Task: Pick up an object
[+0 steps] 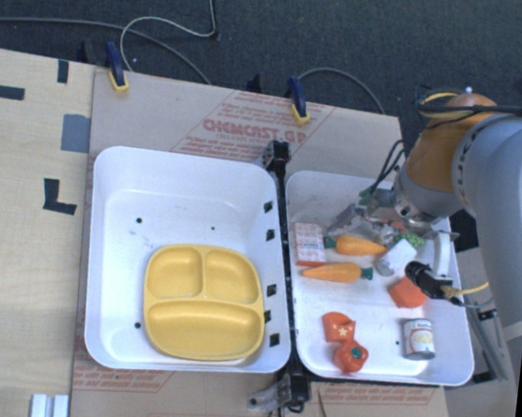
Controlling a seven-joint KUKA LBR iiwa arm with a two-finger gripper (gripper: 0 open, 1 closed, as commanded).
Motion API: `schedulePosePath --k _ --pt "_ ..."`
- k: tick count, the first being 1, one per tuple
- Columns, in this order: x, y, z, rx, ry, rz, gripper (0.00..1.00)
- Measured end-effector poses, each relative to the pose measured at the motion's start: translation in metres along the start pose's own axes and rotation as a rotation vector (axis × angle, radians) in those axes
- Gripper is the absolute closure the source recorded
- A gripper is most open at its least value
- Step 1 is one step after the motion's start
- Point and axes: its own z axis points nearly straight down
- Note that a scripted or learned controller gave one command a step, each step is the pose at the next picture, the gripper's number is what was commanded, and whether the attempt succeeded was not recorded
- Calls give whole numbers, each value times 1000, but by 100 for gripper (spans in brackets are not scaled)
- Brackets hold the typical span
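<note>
My gripper [365, 221] reaches down into the right bin [454, 368] from the right, below the orange wrist band [437, 158]. It hovers just above an orange carrot [360, 247] at the bin's upper middle. A second, longer carrot [331, 272] lies just below the first. Whether anything is gripped is hidden by the wrist.
The right bin also holds a small printed box [309, 242], an orange-red block [408, 293], a small can [418, 337], two red pieces [339, 327] [350, 356] and a green item [413, 239]. In the left bin [113, 185] lies a yellow divided plate [202, 301].
</note>
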Motion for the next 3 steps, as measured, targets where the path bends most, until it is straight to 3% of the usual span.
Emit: schedulePosePath --k 1,2,3 --pt "0 1 -10 -3 -2 -1 100" --pt "36 -29 -90 1 2 0 100" --pt "36 -29 -89 2 2 0 0"
